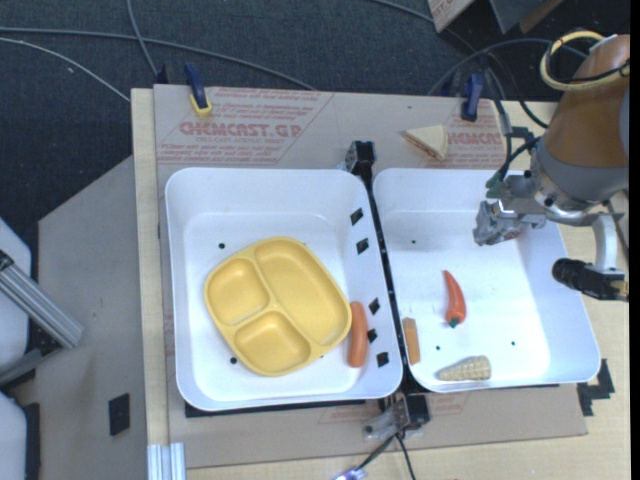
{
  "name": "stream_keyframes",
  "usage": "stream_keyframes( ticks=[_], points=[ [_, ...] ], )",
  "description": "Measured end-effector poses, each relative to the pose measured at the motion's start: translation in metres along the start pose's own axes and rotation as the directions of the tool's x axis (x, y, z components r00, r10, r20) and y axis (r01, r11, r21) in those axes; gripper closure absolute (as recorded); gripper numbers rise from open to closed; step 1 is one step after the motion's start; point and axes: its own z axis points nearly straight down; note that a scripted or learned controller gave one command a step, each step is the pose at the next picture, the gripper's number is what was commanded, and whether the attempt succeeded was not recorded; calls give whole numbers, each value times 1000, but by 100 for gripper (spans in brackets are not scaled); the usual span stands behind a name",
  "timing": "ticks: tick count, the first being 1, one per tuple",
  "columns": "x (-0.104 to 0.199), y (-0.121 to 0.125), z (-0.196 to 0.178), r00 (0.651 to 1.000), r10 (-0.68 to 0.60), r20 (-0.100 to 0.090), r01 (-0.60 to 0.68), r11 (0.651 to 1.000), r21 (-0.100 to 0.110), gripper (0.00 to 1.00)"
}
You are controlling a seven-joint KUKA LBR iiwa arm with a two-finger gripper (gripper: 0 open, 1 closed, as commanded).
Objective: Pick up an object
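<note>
Tool over the right bin at its 12 o'clock edge, grip state impossible to tell, red pepper at bin centre, corn cob at 6 o'clock.

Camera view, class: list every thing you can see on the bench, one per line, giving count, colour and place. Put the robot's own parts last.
bins: two, white, side by side on the bench
tray: one, yellow, three compartments, in the left-hand bin
sausage: one, orange, left-hand bin, right of the tray
pepper: one, red with a green stem, middle of the right-hand bin
stick: one, orange, right-hand bin, by its left wall
corn: one, pale yellow, right-hand bin, near its front wall
sandwich: one, tan wedge, on the board behind the bins
clamps: two, blue, at the board's back edge
arm: one, grey and orange, at the right
hand: one, grey, over the right-hand bin's back part
</note>
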Motion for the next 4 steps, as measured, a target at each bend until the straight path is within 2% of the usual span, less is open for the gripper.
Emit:
stream_keyframes(
  ticks=[1,2,3,4],
  points=[
    [49,19,-2,1000,-6,-1,6,1000,-5,100],
    [99,16,-5,1000,-6,-2,6,1000,-2,100],
    [149,34,-13,1000,-6,-2,6,1000,-6,100],
    [195,37,-23,1000,-5,-1,5,1000,-5,100]
  ],
)
